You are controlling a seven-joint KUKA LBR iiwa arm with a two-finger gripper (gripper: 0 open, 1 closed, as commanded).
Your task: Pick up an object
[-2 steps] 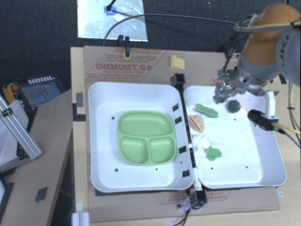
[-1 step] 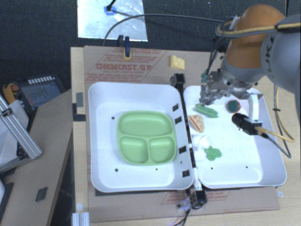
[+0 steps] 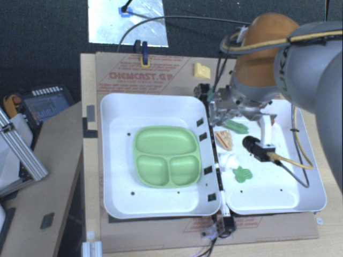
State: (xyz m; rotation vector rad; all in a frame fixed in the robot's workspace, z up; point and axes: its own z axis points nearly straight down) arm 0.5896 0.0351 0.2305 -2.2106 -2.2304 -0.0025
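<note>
Right bin [image 3: 268,194], left half: four small items sit close together (any could be the pick). Topmost is a green pod-shaped piece [image 3: 236,126], lying flat at a slant. Just below and left of it is a tan wedge [image 3: 224,138], near the bin's left wall. Below that sits a small white piece [image 3: 229,160], and just beside it, lower right, a green leafy piece [image 3: 243,174]. All four rest on the bin floor.

Gripper [image 3: 220,114] hangs low over the upper left corner of the same bin, just above the pod and the wedge, close to the wall shared with the other bin. Released or clenched, cannot tell (that part is lost in the wrist's clutter). The grey arm with its orange band comes in from the right over the bin's far side.

Left bin [image 3: 115,159] holds one green divided plate [image 3: 165,157] with three compartments, flat in the middle.

Both bins sit on a cardboard sheet [image 3: 161,71] with red print. On it, behind the bins, are a yellow block [image 3: 202,70] and a blue-and-yellow clamp [image 3: 143,54]. Farther back a silvery sheet [image 3: 126,12] lies on dark cloth. Off to the left sits a teach pendant [image 3: 45,106] on a side table.
</note>
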